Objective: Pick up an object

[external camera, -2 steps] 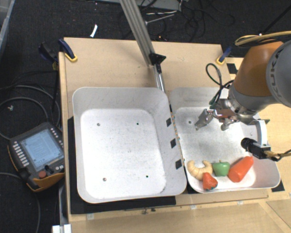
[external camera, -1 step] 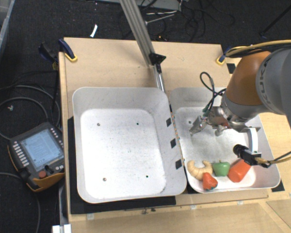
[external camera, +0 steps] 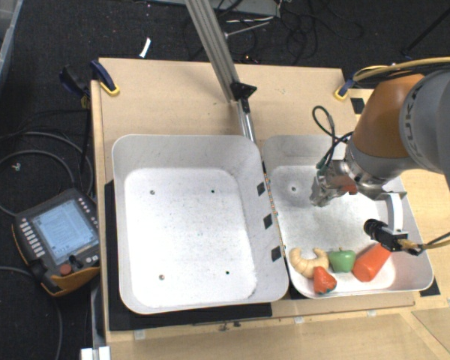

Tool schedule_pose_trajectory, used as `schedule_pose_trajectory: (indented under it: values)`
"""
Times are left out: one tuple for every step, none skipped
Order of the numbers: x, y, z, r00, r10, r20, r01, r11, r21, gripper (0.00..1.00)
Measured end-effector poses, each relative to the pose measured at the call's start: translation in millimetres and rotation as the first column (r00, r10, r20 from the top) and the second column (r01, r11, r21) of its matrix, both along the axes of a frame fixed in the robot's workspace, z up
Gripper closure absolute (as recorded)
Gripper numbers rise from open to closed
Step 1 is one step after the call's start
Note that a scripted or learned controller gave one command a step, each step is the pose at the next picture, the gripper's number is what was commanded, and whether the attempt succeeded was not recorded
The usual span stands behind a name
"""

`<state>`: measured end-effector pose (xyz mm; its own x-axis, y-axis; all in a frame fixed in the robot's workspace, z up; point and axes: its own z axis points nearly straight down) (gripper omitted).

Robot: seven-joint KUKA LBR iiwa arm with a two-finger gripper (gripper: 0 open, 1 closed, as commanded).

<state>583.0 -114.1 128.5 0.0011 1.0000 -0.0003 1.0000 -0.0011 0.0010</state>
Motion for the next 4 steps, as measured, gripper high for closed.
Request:
schedule_pose_trajectory:
  values:
    - [-1,3,43,1.000,0.003,0.003,-0.003,1.000,0.000,1.00]
    - [1,3,74,1.000,0.004,0.003,-0.004,1.000,-0.001,1.00]
    - [10,53,72,1.000,0.009,0.000,-0.009,1.000,0.002,1.00]
    - [25,103,69,1.000,0.010,0.001,-0.010,1.000,0.001,1.00]
